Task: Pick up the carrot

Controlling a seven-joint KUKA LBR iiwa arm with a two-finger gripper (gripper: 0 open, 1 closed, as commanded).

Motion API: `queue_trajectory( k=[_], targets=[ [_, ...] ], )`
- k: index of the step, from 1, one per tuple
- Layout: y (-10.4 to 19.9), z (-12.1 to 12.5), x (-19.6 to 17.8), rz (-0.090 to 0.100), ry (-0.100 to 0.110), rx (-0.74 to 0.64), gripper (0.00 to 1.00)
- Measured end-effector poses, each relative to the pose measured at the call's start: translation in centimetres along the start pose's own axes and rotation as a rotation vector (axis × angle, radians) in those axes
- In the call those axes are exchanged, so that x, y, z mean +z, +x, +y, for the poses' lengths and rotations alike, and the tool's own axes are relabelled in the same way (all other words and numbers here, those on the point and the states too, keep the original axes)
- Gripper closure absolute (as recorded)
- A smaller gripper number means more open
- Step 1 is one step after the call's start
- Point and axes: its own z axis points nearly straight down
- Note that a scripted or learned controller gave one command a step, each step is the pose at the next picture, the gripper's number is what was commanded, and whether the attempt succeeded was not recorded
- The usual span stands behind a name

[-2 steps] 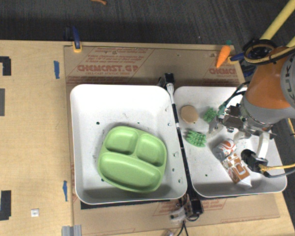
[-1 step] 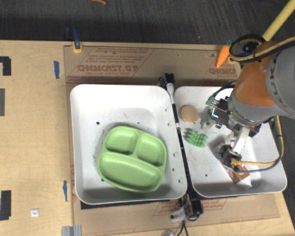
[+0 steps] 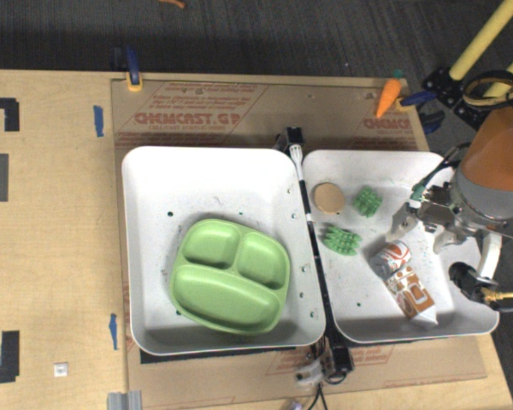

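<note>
Looking down at the tabletop [image 3: 51,229], you would have judged the task barely begun. The carrot [image 3: 388,97] lay outside both bins, on the brown board just past the far rim of the right bin [image 3: 462,327], near that bin's far corner and beside a blue clamp [image 3: 419,98]. Nothing touched it; it rested with its orange body slanting and its green top pointing away from the bins.

The claw [image 3: 432,227] hung well apart from the carrot, low over the right bin's interior, just beside an orange-and-white pouch [image 3: 405,282] that lay crumpled on the bin floor. You could not have told from this slanted view whether the claw was parted or clenched, because the wrist hardware hid its tips, and nothing was seen caught in it. So no grasp of anything could be claimed, least of all of the carrot.

Also in the right bin sat a tan round piece [image 3: 328,197] and two green knobbly pieces, one nearer the far wall [image 3: 368,201] and one by the divider [image 3: 341,241]. The left bin [image 3: 145,254] carried a green divided tray [image 3: 231,273].

What remained, in my judgement, was nearly everything: you still needed the arm lifted out of the bin, carried over the far rim, lowered onto the carrot, closed on it and raised. The rim and the clamp close by would have made that approach tight.
</note>
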Motion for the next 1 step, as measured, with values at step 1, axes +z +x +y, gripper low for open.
queue_trajectory(
  k=[1],
  targets=[
    [-7.42, -0.29, -4.35, -0.003, -0.006, -0.699, 0.0]
  ],
)
